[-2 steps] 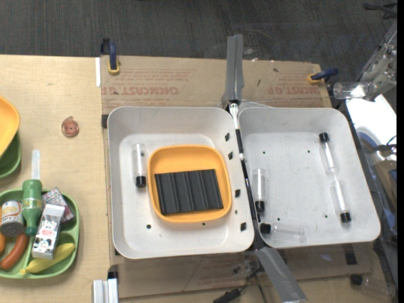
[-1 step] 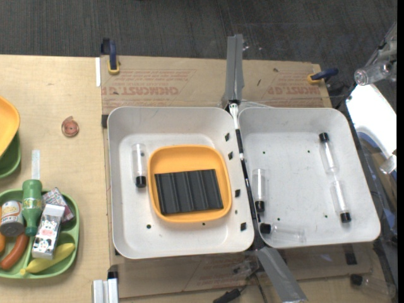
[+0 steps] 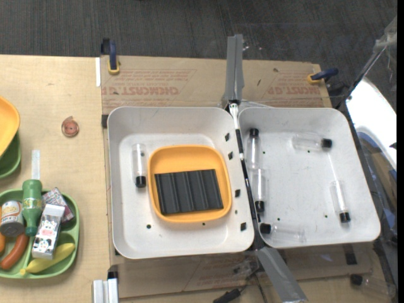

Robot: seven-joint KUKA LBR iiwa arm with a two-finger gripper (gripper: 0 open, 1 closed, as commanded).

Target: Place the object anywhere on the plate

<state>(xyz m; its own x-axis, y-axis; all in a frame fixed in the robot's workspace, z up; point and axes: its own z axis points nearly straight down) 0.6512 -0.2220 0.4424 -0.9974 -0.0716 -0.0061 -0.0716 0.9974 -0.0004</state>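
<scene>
- Lower left of the frame, a green tray point(image 3: 63, 257) of toy food sits on the counter point(image 3: 57, 100).
- Dark grey and ribbed, the flat rectangular object point(image 3: 189, 191) lies on the orange plate point(image 3: 189, 155) in the left bin point(image 3: 123, 232).
- Clear tubes point(image 3: 339, 201) with black caps lie scattered in the right bin point(image 3: 297, 169).

text: "CHEMCAST", printed upside down, twice | on: cardboard sheet point(image 3: 214, 81) under the bins | other text: unreadable
</scene>
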